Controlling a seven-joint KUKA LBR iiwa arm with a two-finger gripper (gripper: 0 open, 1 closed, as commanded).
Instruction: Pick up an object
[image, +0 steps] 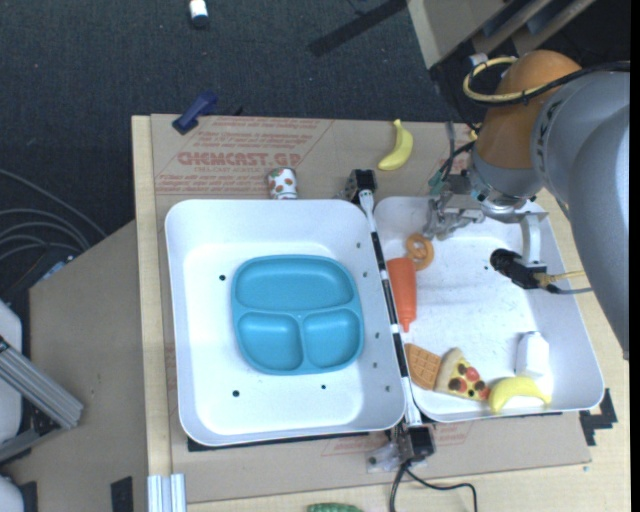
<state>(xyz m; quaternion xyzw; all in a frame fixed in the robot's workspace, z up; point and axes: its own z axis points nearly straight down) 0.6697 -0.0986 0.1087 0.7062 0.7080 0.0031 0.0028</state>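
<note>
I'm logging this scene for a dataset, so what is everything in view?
left bin: 1, white, left half of bench
divided plate: 1, blue, inside left bin
right bin: 1, white, beside left bin
carrot: 1, orange, right bin, along left wall
pretzel: 1, brown, right bin, below gripper
waffle: 1, tan, right bin, front
pizza slice: 1, right bin, front
bananas: 2, yellow, one in right bin's front, one on bench behind bins
white block: 1, right bin
arm: 1, grey and orange
gripper: 1, above pretzel
</note>
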